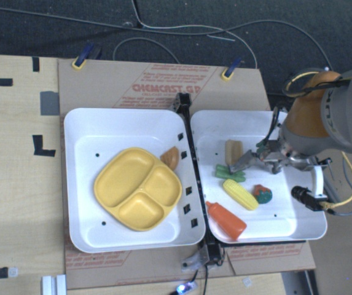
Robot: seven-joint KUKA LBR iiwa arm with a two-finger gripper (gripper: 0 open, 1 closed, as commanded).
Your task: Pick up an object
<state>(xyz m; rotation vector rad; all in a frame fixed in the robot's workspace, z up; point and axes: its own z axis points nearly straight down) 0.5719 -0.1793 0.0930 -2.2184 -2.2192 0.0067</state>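
Note:
The right bin (286, 226) holds a tan block (233, 149), a green piece (230, 174), a yellow corn cob (240, 194), a small red and teal object (262, 193) and an orange-red bottle-like item (226, 220). My gripper (242, 163) reaches in from the right, low over the bin. Its tip is just right of the tan block and right above the green piece. I see nothing held in it.
The left bin (80, 165) carries a yellow divided plate (139, 188) and a brown object (170, 158) by its right wall. A black divider (191, 165) runs between the bins. The arm's orange band (308, 112) and cables hang over the right bin's far right side.

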